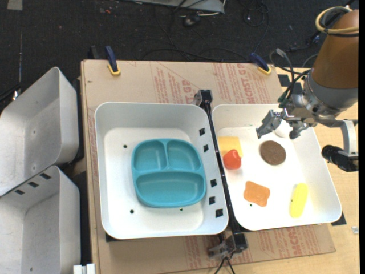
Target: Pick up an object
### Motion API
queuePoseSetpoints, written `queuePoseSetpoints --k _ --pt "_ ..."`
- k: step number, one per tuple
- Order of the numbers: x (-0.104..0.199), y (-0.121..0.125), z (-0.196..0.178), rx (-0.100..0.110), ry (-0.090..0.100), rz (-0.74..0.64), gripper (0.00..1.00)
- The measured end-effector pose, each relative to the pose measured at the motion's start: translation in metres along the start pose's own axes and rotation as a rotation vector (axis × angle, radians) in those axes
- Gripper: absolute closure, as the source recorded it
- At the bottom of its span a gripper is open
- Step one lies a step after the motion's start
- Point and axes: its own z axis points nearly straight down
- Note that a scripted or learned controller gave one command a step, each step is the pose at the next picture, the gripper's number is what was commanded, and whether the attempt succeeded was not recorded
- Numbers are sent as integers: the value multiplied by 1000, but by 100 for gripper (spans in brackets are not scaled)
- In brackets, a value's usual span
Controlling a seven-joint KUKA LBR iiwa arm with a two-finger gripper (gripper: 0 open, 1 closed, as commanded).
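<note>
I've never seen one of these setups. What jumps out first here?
Probably the blue divided plate, alone in the left bin. Next, the bright bits in the right bin: a red piece, an orange piece, a yellow piece and a brown disc, with the gripper above them, fingers spread.

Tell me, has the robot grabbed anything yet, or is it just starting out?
Nothing looks picked yet. The gripper hangs open over the right bin, nothing between its fingers, just above the brown disc. The red piece, orange piece and yellow piece lie untouched. Descending, closing and lifting all remain.
</note>
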Motion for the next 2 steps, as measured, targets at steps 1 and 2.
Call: queuePoseSetpoints --k 1,2 --pt "0 2 -6 -11 -1 -2 0" --pt "0 -8 51 -6 -1 0 0"
